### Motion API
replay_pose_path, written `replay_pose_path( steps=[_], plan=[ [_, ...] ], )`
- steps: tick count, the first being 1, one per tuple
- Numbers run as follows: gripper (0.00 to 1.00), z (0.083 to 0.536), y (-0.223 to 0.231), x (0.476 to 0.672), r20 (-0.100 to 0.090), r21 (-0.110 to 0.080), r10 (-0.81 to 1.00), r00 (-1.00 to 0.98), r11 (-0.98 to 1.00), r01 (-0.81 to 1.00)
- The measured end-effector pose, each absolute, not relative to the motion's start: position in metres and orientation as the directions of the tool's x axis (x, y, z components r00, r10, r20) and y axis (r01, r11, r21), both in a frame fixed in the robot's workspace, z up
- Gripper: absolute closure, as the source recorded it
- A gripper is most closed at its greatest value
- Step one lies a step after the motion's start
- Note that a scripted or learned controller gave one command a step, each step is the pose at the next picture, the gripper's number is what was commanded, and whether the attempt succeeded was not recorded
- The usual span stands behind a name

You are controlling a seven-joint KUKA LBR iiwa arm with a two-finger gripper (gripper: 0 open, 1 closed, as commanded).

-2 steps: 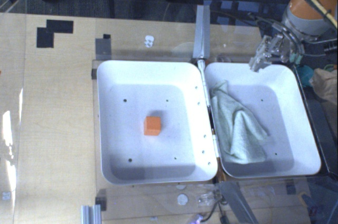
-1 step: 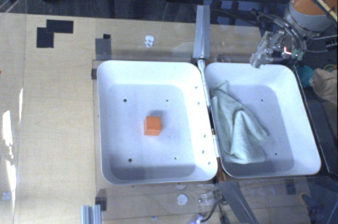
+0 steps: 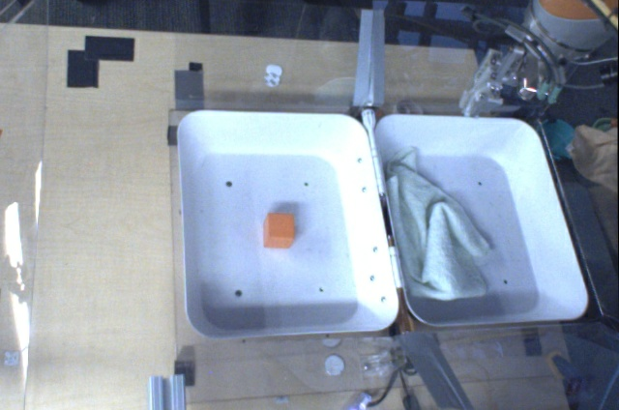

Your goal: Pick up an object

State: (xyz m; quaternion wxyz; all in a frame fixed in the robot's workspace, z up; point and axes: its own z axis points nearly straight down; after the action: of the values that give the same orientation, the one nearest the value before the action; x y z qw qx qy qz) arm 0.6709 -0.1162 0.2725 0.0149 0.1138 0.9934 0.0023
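I am watching the orange cube point(image 3: 279, 230) sitting near the middle of the left bin point(image 3: 198, 205); it is looking light and rigid, so I am planning to pinch two opposite flat faces. The tool point(image 3: 498, 81) is hovering beyond the right bin point(image 3: 542, 195), blurred, so I cannot tell its state.

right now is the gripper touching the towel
Apart. The camera view shows the gripper up past the far rim of the right bin, while the towel lies inside it, with bare white bin floor between them.
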Motion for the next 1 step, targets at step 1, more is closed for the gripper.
replay_pose_path(
  steps=[1],
  plan=[
    [1.0, 0.2856, -0.115, 0.673, -0.039, 0.011, 0.224, -0.974, 0.975, 0.224]
  ],
)
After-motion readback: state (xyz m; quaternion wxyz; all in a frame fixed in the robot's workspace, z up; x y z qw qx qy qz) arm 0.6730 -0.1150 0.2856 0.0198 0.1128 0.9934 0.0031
